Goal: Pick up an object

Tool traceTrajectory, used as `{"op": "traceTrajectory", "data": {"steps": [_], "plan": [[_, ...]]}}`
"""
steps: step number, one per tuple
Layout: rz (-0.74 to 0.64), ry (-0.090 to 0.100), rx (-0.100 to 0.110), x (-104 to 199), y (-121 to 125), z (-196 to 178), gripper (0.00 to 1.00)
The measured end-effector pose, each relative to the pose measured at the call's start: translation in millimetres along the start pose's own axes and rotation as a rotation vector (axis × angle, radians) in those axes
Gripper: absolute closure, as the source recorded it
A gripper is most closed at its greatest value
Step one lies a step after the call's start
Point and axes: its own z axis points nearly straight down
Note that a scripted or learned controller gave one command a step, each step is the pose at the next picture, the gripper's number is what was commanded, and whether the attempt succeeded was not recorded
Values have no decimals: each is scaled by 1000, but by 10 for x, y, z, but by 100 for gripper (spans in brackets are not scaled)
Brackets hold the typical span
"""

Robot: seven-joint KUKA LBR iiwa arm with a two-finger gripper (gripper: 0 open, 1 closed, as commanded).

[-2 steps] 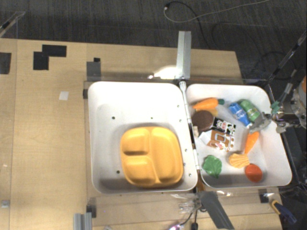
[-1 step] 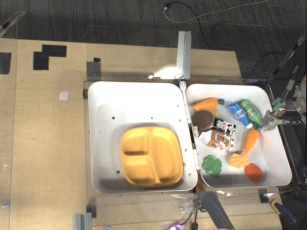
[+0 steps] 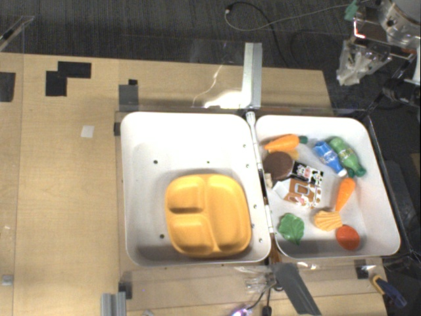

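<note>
Camera view: pick not started, all objects lie in the right bin [image 3: 385, 196] at right of frame — two carrots [image 3: 281, 142], green bottle [image 3: 346, 155], tomato [image 3: 348, 237], broccoli [image 3: 291, 228]; yellow divided tray [image 3: 207, 214] sits in the left bin [image 3: 141, 150]. Hand [image 3: 356, 63] hangs at upper right, outside the bins, touching nothing. Can't tell if it's open or closed, nothing seen in it.

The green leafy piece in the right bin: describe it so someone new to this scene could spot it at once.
Start at the right bin, the one crowded with toy food. Go to its near-left corner, where the green leafy piece lies by the wall shared with the left bin. It is the one bumpy, rounded green lump; the other green item, a bottle, is long and smooth at the far side.
</note>
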Motion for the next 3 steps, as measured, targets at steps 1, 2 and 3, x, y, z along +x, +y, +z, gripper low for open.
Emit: {"op": "traceTrajectory", "data": {"steps": [1,2,3], "plan": [[374,-2,1,-722,348,28,100],[526,-2,1,-1065,681,-9,100],[228,-2,0,-1280,564,-16,100]]}}
